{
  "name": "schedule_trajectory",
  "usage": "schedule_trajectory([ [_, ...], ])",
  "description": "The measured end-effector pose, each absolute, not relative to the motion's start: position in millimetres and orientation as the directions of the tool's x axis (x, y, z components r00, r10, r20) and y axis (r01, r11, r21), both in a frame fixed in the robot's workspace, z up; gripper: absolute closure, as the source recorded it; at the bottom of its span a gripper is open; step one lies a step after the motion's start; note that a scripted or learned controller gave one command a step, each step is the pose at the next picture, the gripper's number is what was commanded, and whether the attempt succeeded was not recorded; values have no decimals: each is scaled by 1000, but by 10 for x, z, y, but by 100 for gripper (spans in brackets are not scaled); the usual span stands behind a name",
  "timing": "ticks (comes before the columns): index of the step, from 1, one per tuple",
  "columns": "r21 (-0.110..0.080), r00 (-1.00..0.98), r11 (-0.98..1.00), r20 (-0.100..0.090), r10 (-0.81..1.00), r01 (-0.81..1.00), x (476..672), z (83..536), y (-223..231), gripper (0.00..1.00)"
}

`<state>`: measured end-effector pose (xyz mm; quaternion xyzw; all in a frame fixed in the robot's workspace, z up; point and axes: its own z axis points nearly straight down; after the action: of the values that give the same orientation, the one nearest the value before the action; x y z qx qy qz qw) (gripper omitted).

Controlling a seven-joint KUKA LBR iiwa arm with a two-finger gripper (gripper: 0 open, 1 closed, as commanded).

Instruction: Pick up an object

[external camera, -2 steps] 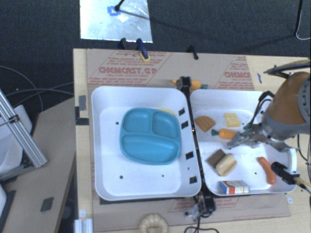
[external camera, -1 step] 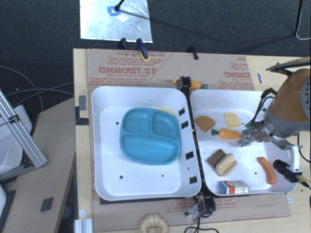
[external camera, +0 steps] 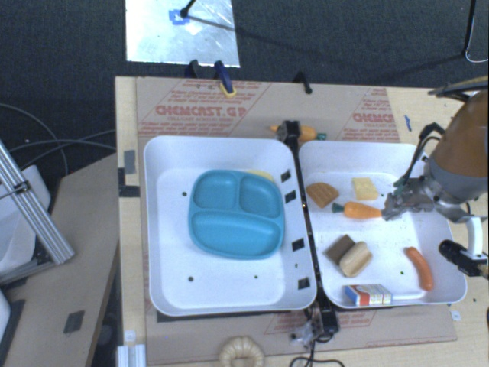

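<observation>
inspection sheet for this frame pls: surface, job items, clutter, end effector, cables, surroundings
Surface: two white bins side by side, left bin, right bin, on a cardboard sheet.
Job's things: in the right bin, carrot, sausage, yellow cheese slice, brown bread piece, tan-and-brown block, small carton.
Clutter: blue divided plate in the left bin.
End effector: end effector low in the right bin at the carrot's right end; grasp not discernible.
Cables: dark cables on the floor at left.
Surroundings: dark carpet, silvery sheet beyond the bench.
</observation>
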<state>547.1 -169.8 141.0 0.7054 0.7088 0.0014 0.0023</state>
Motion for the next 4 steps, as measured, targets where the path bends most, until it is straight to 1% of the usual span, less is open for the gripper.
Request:
schedule_trajectory([
  [1, 7, -5, 5, -2, 1000, 1000, 5471, 2055, -1708, 100],
  [2, 5, -5, 5, -2, 1000, 1000, 5484, 2258, -1709, 100],
  [3, 6, -10, 10, 1, 1000, 1000, 5785, 2337, -1228, 100],
  [4, 4, -9, 9, 1, 1000, 1000, 5988, 2375, -810, 100],
])
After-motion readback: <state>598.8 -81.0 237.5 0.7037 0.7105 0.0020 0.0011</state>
